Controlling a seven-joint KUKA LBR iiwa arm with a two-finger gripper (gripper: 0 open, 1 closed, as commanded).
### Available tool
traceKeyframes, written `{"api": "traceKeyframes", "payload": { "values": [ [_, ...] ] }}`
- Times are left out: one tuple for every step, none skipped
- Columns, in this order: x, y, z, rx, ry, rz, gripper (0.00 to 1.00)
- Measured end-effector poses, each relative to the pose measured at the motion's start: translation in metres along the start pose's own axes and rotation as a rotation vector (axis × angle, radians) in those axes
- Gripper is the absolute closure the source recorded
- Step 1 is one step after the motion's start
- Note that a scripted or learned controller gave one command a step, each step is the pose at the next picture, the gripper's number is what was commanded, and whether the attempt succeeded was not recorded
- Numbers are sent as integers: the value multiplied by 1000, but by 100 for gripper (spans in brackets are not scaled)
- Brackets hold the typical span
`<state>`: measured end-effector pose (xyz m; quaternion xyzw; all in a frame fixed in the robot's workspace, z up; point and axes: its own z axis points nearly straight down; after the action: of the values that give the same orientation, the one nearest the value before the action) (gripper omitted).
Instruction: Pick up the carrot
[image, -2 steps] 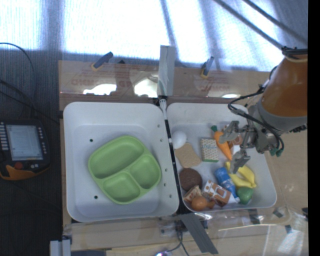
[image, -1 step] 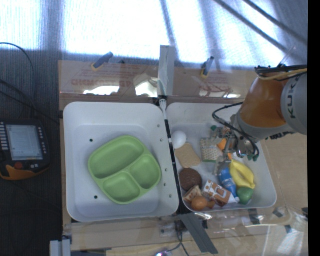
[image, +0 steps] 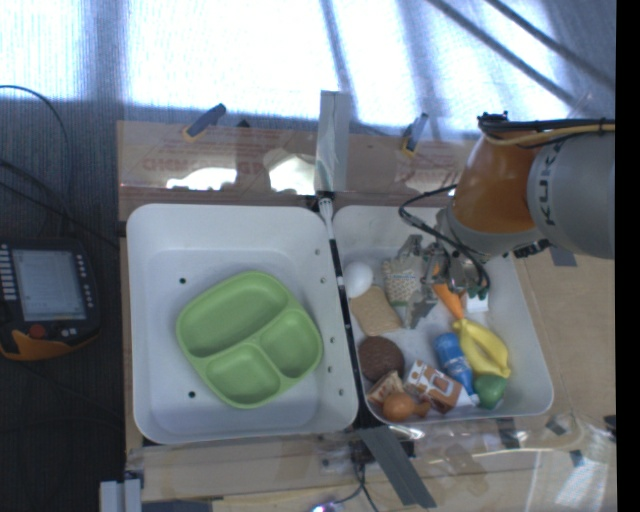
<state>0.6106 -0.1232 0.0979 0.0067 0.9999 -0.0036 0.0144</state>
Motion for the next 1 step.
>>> {"api": "traceKeyframes", "payload": {
  "values": [
    [-5, 1, -14, 4, -17, -1, 100]
  ]
}}
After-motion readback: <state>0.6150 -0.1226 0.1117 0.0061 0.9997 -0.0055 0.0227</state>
